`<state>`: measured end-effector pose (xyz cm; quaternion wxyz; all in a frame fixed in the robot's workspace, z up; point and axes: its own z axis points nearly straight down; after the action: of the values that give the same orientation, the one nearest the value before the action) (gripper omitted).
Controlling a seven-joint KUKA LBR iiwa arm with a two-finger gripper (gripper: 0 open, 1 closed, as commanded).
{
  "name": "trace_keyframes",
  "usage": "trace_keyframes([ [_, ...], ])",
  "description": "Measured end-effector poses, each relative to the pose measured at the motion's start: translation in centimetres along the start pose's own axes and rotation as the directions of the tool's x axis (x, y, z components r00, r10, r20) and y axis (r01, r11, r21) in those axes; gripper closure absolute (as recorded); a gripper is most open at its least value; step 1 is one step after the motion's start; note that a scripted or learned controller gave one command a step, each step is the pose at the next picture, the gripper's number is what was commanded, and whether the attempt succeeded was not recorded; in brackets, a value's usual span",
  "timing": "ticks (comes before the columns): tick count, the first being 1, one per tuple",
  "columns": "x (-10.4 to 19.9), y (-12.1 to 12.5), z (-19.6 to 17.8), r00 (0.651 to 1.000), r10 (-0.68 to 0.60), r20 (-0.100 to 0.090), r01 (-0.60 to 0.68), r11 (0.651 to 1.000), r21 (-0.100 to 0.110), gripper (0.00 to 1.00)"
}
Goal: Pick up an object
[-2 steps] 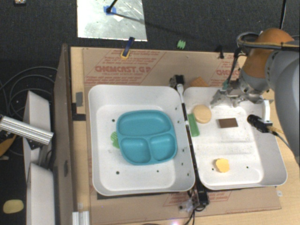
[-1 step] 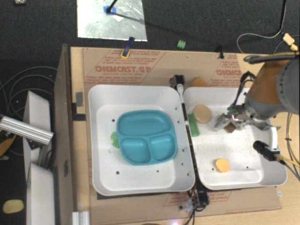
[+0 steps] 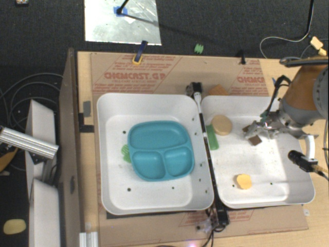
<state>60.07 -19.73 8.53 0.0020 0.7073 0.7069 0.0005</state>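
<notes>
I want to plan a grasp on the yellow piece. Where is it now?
The yellow piece lies in the right bin, near its front edge, below the tan disc and well left of the pincer.

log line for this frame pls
arm: over right bin | gripper: near round tan piece, grip unclear | yellow piece: untouched | left bin: blue tray

Gripper (image 3: pixel 253 133) over right bin (image 3: pixel 295 192), far-right part. Tan disc (image 3: pixel 222 125) at the bin's far-left; green block (image 3: pixel 212 137) at its left wall; yellow piece (image 3: pixel 243 181) near edge. Left bin (image 3: pixel 110 189) holds teal divided plate (image 3: pixel 161 150).
</notes>
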Motion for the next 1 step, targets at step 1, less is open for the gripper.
trace_keyframes([
  [1, 0.18, 0.11, -1.1, 1.0, -0.002, -0.001, 0.002, 1.0, -0.003, 1.0],
])
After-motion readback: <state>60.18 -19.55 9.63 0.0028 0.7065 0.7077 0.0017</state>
